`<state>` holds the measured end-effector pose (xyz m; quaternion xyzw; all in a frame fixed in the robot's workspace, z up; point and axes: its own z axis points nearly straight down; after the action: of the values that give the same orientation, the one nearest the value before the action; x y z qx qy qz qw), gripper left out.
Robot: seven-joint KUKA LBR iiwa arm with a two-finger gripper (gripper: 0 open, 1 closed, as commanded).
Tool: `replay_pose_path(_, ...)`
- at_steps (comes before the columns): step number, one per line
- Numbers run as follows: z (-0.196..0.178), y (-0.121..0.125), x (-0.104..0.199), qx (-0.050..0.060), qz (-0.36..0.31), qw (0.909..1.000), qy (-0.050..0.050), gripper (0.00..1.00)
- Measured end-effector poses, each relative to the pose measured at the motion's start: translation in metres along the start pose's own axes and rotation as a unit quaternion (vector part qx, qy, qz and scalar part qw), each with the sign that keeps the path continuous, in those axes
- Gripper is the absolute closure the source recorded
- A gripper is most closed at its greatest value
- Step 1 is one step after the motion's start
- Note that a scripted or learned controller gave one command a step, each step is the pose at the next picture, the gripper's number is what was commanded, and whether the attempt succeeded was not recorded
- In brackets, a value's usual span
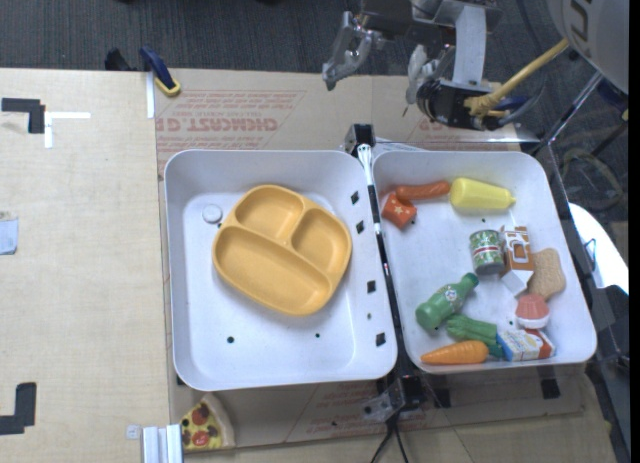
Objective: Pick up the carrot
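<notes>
The tool [378, 56] hangs above the far edge of the worktop [80, 281], over the cardboard [240, 116] just beyond the seam between the two bins. Its two fingers [345, 56] stand well apart, released, with nothing between them.

The carrot [456, 353] lies in the right bin [560, 251], along the near wall toward the near left corner, on its side with its thick end pointing right. It touches or nearly touches a green piece [470, 329] just behind it and a small carton [524, 344] at its right end. It is well apart from the tool, at the opposite end of the bin.

Behind the carrot a green bottle [445, 301] lies tilted. Further right are a round red and white piece [532, 309], a tan cracker-like slab [547, 273], a small box [516, 248] and a green can [486, 251] standing upright. At the far end of the bin a yellow piece [481, 195] lies on its side, and beside it to the left a long orange-red item [422, 191] and a small red item [399, 211] sit near the far left corner.

The left bin [190, 351] holds a yellow divided plate [282, 248], set at a slant, with a small white disc [211, 215] just beside its far left edge. A toy pizza slice [203, 426] lies on the worktop in front of the left bin, and a blue and yellow object [160, 71] lies at the cardboard's far left corner.
</notes>
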<state>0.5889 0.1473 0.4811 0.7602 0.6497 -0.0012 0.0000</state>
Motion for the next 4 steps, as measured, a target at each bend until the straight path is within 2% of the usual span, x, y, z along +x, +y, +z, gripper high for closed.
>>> replay_pose_path(1, 0.058, 0.001, 0.041, 0.001, -0.074, 0.9973, -0.001, 0.0)
replay_pose_path(2, 0.193, -0.02, 0.071, 0.001, -0.011, 0.9999, -0.001, 0.0)
replay_pose_path(3, 0.335, -0.015, 0.034, 0.002, -0.025, 0.9997, -0.001, 0.0)
replay_pose_path(4, 0.389, 0.009, -0.003, -0.001, 0.019, 0.9998, 0.0, 0.0)
